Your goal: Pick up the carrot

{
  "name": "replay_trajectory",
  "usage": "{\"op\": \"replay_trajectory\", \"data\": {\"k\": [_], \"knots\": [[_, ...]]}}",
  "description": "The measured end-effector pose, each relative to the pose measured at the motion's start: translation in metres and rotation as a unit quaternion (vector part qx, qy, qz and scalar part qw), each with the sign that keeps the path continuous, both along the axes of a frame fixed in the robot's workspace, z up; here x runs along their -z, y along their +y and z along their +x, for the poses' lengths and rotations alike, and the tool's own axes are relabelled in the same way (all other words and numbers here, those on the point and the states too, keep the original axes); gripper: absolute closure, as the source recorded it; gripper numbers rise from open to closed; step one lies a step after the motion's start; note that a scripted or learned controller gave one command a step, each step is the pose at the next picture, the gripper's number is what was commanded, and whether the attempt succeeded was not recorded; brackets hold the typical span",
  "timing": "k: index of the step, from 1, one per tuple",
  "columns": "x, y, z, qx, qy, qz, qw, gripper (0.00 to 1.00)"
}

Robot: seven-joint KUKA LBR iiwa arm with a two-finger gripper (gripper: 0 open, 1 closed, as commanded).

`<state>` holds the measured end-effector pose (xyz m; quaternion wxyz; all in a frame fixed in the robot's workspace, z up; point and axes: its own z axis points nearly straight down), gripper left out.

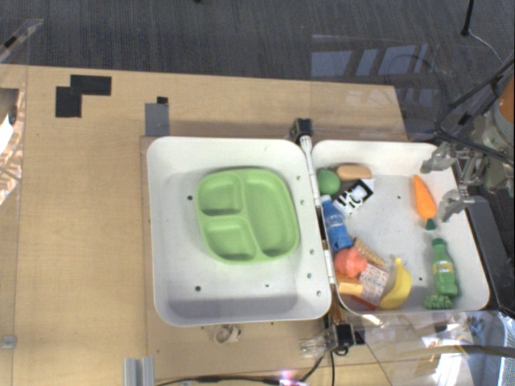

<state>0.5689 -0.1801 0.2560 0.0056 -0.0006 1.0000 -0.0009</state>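
Not yet picked up: carrot [424, 198] lying near right bin's [475, 300] right edge. Gripper [447, 185] just beside it at that edge, fingers spread, pinching nothing. Closing and lifting remain.

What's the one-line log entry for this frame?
stage: approach | gripper: open, beside carrot, holding nothing | carrot: lying in right bin, near its right edge | plate: in left bin

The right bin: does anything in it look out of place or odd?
Nothing looks damaged or spilled. The carrot lies alone near the right wall of the right bin, beside the gripper. The other toys are heaped along the left wall, and the green bottle lies on its side in the lower right corner.
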Motion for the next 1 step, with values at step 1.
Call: {"op": "replay_trajectory", "data": {"k": [1], "knots": [[0.1575,-0.0239,0.0315,0.137,0.005,0.0023,0.9905,0.0]]}}
